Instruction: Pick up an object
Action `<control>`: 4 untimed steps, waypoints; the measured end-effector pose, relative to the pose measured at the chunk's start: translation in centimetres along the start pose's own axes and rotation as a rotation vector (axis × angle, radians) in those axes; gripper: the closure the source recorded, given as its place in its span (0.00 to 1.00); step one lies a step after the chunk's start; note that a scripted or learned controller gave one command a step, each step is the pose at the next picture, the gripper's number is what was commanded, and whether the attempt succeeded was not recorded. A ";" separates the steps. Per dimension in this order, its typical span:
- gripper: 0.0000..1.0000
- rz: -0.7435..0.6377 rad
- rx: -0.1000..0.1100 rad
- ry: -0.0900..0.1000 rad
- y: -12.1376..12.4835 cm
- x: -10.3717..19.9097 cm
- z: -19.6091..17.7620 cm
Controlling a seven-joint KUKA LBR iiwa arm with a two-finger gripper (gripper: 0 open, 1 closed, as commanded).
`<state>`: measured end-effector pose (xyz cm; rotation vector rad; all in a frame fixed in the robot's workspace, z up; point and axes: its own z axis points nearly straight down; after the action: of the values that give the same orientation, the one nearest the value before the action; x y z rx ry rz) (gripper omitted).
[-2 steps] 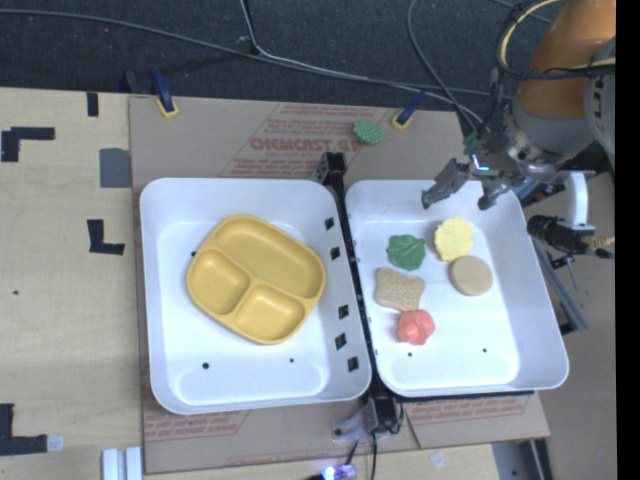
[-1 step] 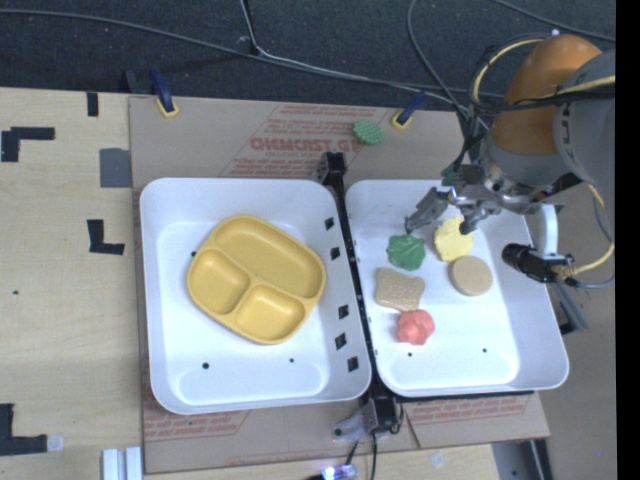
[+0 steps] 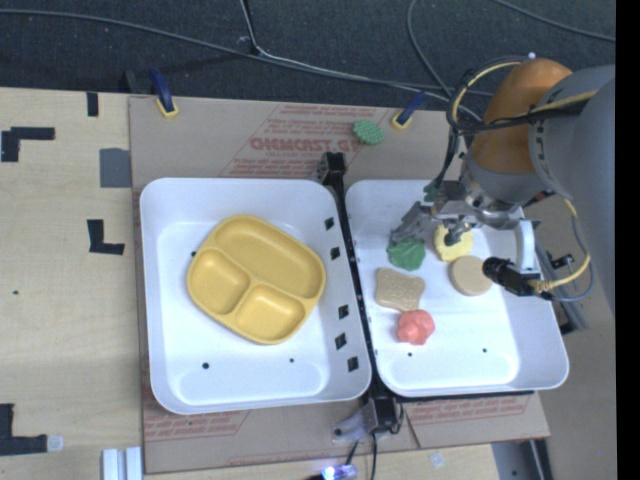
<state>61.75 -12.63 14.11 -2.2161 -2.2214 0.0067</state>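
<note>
The right bin (image 3: 520, 353) holds several small items: a green piece (image 3: 407, 256), a tan bread-like slab (image 3: 399, 289), a red lump (image 3: 415, 326), a round beige disc (image 3: 469, 277) and a yellow piece (image 3: 457, 246). My gripper (image 3: 431, 232) hangs over the bin's upper middle, open, with bare white bin floor showing between its fingers. The left finger (image 3: 405, 230) ends just above the green piece. The right finger sits over the yellow piece and partly hides it. Nothing is held.
The left bin (image 3: 165, 268) holds a yellow divided plate (image 3: 256, 278). A green knobbly item (image 3: 368, 133) lies on the cardboard behind the bins. Black clips line the divider (image 3: 345, 268) between the bins. Cables loop over the arm at upper right.
</note>
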 end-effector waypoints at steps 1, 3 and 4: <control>0.00 0.001 0.000 0.000 -0.1 0.1 5.4; 1.00 0.001 -0.008 0.000 -0.2 0.3 -0.2; 1.00 0.001 -0.009 -0.001 0.2 -0.1 -4.6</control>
<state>61.96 -12.73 18.66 -2.2226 -2.2250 -0.0027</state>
